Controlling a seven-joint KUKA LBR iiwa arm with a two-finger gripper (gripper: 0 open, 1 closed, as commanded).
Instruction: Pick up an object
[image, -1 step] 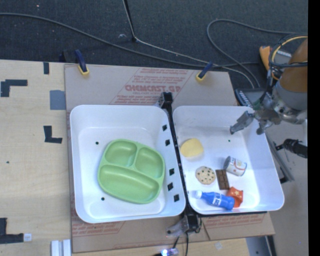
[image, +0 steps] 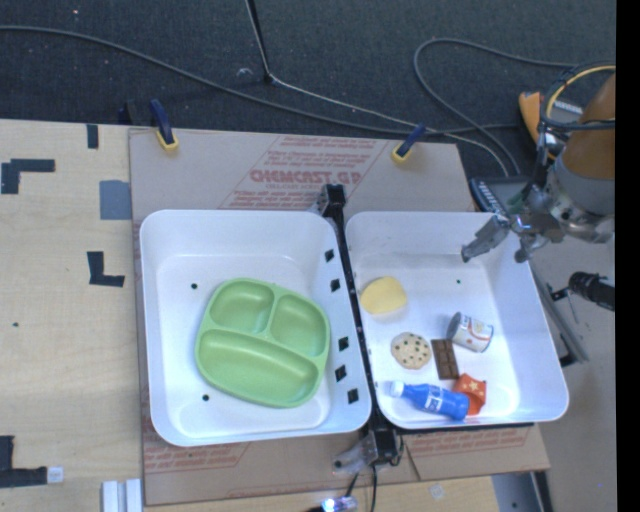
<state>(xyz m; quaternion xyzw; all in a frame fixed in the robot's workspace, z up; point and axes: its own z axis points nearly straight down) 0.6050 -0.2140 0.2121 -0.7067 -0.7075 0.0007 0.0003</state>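
Observation:
The right bin holds a yellow round piece, a spotted cookie, a brown bar, a small silver and white can on its side, a blue bottle with a white cap, and an orange-red packet. My gripper hangs over the far right corner of that bin, above and to the right of all these items. Its two fingers are spread apart, open, with nothing between them.
A green divided plate lies in the left bin. A black strip of clips runs between the bins. Cables cross the dark floor behind the bench, and two clamps pin the cardboard sheet at the back.

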